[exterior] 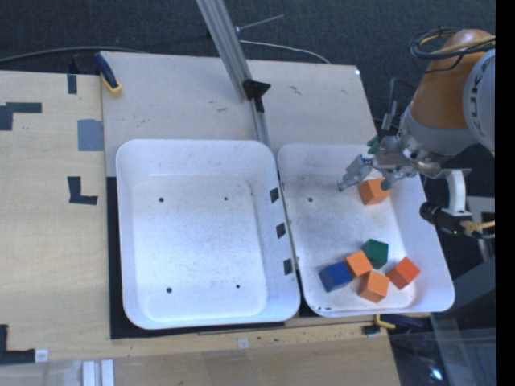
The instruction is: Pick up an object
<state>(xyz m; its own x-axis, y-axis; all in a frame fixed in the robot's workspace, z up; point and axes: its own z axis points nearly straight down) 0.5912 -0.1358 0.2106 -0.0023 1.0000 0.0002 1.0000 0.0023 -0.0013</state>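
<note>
My gripper (366, 180) hangs over the far part of the right bin (322, 215), its fingers spread open. One grey finger (349, 178) points left and down. An orange cube (372, 191) lies on the bin floor just under the gripper, against its right finger, and nothing clasps it. At the near end of the same bin several cubes cluster together: a green one (375, 252), an orange one (359, 262), a blue one (335, 276), another orange one (373, 285) and a red-orange one (403, 272).
The left bin (193, 232) stands beside the right one, with small black clips along the shared wall (281, 230). A slanted metal rail (233, 51) crosses the bench behind the bins. The arm's orange band (451, 79) rises at the right.
</note>
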